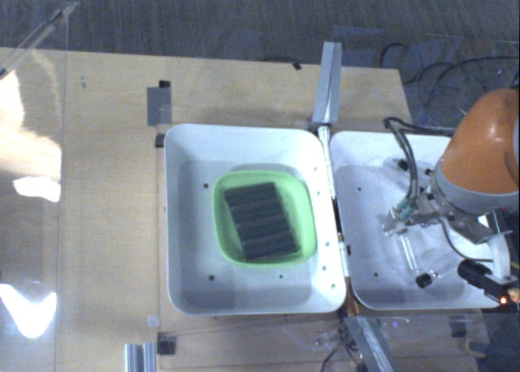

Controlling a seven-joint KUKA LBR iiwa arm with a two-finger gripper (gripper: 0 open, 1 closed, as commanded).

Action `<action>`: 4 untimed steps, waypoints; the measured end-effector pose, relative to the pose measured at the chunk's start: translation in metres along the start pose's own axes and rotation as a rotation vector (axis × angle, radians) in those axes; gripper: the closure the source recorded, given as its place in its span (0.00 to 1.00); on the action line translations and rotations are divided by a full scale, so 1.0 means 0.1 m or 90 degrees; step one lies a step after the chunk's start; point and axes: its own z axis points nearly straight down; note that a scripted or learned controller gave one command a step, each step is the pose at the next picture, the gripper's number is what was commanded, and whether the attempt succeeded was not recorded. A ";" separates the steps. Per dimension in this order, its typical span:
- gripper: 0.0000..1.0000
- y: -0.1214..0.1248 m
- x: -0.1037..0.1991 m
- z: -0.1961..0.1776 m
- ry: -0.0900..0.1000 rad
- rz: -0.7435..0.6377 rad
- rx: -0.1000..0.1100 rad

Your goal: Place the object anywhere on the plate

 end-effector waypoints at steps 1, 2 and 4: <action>1.00 0.26 0.80 -0.02 0.000 -0.084 -0.001; 0.00 0.26 0.79 -0.02 0.000 -0.084 -0.001; 0.00 0.50 0.71 -0.47 -0.001 -0.084 -0.003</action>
